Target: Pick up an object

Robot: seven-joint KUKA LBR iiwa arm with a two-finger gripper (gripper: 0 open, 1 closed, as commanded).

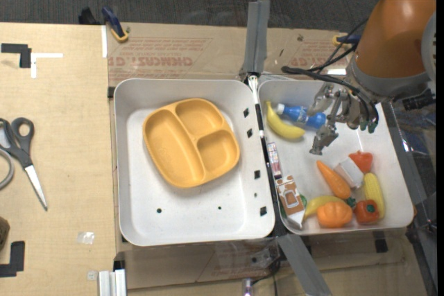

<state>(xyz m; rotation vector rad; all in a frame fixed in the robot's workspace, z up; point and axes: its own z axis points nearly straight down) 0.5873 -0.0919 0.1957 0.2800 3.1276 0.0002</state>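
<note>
Camera view shows the gripper hanging over the right bin, its fingers parted and nothing between them. One finger points down toward the bin floor just below the blue bottle; the other sits up near the wrist. The blue bottle lies on its side directly beneath the gripper, its pale cap end touching the banana, which rests against the bin's left wall. Judged as the likeliest object for this pick, the bottle looks like small, light plastic: stiff enough to take a squeeze, but smooth and round, so it could roll or squirt out of a careless pinch. A grasp across the middle of its body, jaws square to its long axis, looks soundest; the cap end is crowded by the banana. Lower in the same bin, well apart from the gripper, lie a carrot, a red-and-white piece, a corn cob, an orange fruit, a tomato and a second banana. These toys are packed close together, leaving poor finger clearance. Left of that bin, a yellow divided plate sits in the left bin.
</note>
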